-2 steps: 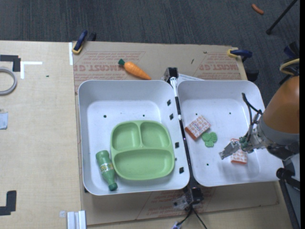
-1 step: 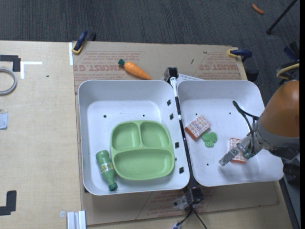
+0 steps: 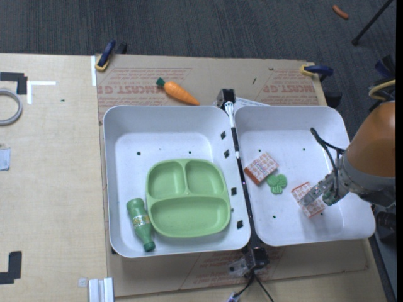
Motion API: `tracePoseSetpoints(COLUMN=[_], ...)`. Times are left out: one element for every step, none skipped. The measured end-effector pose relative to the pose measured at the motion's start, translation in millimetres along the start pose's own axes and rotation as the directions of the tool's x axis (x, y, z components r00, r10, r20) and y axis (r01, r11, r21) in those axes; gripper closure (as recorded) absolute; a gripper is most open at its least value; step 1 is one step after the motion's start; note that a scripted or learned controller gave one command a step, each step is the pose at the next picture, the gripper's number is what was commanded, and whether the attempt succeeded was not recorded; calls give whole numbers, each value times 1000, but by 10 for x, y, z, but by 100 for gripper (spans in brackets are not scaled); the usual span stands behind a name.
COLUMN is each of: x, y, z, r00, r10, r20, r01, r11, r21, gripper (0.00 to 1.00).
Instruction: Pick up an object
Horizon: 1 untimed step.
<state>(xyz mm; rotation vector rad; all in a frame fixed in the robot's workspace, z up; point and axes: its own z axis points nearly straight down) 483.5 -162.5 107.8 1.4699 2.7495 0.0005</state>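
Now the gripper sits low in the right bin, right at the small red-and-white packet, grip impossible to judge from up here, so it wants that packet centred squarely before closing and lifting straight up.

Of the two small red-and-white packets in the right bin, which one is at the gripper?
The packet nearer the front right, touching the gripper; the other packet lies apart, up-left of the green piece.
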Motion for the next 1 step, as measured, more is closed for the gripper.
tracePoseSetpoints(x=[442], y=[447], z=[-821], r00=[998], r10=[-52], r20=[-19], r01=[52], r11=[999], r21=[8], gripper=[100])
